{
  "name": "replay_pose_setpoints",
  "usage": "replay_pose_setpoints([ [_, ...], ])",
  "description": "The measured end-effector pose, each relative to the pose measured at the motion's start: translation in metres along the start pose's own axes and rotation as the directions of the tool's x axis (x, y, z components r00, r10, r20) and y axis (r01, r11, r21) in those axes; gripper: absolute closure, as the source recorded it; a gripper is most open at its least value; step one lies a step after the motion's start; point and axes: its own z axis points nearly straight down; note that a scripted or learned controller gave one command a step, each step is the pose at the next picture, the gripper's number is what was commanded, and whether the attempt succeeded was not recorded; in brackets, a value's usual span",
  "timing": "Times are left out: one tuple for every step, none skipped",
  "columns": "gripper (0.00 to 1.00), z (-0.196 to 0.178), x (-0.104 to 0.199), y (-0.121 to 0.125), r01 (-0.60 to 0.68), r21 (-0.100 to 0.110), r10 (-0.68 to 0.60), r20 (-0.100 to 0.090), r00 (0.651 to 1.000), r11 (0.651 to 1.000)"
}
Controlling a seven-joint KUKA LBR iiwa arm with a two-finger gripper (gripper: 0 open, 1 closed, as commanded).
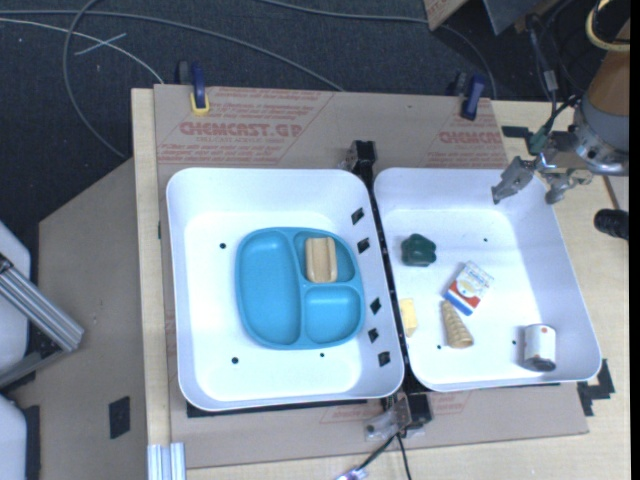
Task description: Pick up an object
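Observation:
My gripper (530, 184) hangs above the far right corner of the right bin (560, 268), open, with nothing between its fingers. Below it in that bin lie a dark green lump (418, 250), a small red, white and blue packet (468, 288), a tan ridged cone (457, 325), a small yellow block (408, 316) by the left wall and a white cylinder (538, 346) in the near right corner. The left bin (200, 268) holds a blue divided plate (298, 287) with a tan wooden block (320, 259) in its upper right compartment.
Both bins sit on a cardboard-covered board (250, 123) held by a blue clamp (199, 86) at the far left and another clamp (472, 96) at the far right. Black clips (362, 154) join the bins along the middle. Cables (110, 38) trail over the dark floor behind.

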Motion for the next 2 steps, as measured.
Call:
replay_pose_setpoints([
  [0.00, 0.045, -0.002, 0.006, 0.001, 0.005, -0.001, -0.001, 1.000, 1.000],
  [0.00, 0.088, 0.001, 0.002, 0.000, 0.005, 0.000, -0.001, 1.000, 1.000],
])
